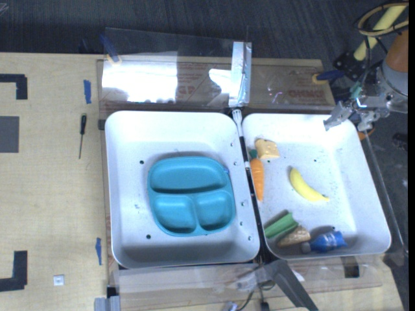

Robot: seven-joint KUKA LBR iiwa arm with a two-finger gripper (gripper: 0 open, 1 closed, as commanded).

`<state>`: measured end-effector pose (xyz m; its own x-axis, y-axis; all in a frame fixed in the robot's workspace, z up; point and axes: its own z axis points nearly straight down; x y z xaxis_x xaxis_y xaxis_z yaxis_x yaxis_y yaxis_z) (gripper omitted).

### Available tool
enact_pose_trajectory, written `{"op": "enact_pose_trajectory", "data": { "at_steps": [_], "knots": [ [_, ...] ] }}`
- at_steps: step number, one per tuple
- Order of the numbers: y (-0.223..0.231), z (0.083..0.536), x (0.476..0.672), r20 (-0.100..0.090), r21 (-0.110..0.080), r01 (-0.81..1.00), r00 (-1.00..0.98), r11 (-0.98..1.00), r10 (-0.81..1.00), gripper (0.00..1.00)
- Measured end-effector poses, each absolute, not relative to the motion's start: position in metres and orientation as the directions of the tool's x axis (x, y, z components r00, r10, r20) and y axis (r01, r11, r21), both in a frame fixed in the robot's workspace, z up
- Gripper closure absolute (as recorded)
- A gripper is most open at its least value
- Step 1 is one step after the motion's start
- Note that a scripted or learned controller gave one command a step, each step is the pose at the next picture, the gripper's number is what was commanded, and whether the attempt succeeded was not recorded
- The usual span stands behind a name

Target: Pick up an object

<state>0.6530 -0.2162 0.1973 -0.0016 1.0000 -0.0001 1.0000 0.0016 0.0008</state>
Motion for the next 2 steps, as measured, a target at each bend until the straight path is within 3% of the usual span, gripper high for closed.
{"op": "enact_pose_trajectory", "data": {
  "at_steps": [1, 2],
  "knots": [
    [-0.155, 0.088, 0.644, -0.003, 0.007, 0.985, -0.170, 0.170, 0.986, 0.00],
    [-0.103, 0.086, 0.665, -0.004, -0.009, 0.918, -0.395, 0.395, 0.918, 0.00]
  ]
}}
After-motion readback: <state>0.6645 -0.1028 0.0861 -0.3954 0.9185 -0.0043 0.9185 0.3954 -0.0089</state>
